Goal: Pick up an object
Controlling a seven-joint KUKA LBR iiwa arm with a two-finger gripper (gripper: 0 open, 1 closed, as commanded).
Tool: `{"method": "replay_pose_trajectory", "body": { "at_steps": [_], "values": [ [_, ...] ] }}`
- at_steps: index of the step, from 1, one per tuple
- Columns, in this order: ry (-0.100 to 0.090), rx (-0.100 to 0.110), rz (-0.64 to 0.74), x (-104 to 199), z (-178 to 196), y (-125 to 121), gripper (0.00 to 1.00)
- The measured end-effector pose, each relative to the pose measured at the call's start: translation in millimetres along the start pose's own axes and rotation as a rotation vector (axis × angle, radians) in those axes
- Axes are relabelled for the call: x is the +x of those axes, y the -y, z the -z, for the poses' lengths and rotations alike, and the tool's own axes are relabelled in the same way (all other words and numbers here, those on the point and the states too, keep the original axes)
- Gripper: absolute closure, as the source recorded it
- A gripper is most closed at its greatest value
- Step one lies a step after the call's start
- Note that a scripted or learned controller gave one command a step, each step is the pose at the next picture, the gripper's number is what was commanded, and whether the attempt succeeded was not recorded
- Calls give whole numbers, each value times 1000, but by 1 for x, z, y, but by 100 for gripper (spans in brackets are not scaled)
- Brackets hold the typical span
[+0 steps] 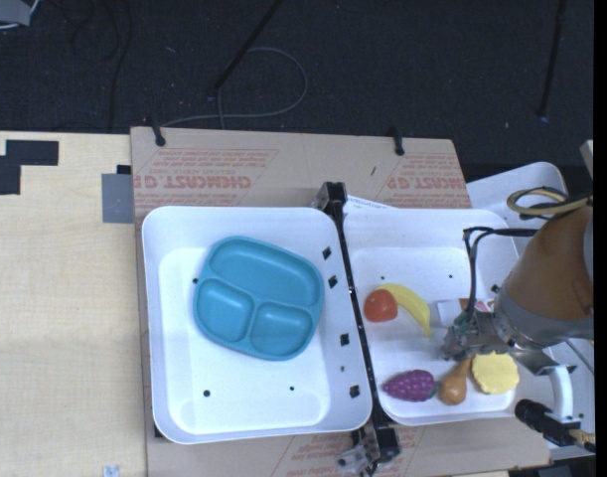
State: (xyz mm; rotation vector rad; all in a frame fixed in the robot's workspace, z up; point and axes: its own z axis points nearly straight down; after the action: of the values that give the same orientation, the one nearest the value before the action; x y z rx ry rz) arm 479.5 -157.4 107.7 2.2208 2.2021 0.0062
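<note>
1. While the gripper (465, 338) hangs low in the right bin (422, 229), its dark fingers are too blurred to read, so whether they are spread or pressed together I cannot tell; nothing shows pinched between them
2. The nearest things lie just below it: an orange-brown pear-like piece (454, 385) beside a pale yellow piece (495, 373); the pear's long axis runs up toward the fingers
3. To the left lie a yellow banana (412, 305) touching a red tomato (379, 305); a purple grape bunch (409, 386) sits near the front wall
4. The front wall crowds the lower pieces; open floor lies toward the back; the left bin (174, 386) bears a blue divided plate (257, 297)
</note>
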Motion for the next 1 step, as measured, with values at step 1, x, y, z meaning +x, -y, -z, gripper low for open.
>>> {"method": "replay_pose_trajectory", "body": {
  "at_steps": [1],
  "values": [
    [-7, 11, 9, -8, 53, -9, 100]
  ]
}}
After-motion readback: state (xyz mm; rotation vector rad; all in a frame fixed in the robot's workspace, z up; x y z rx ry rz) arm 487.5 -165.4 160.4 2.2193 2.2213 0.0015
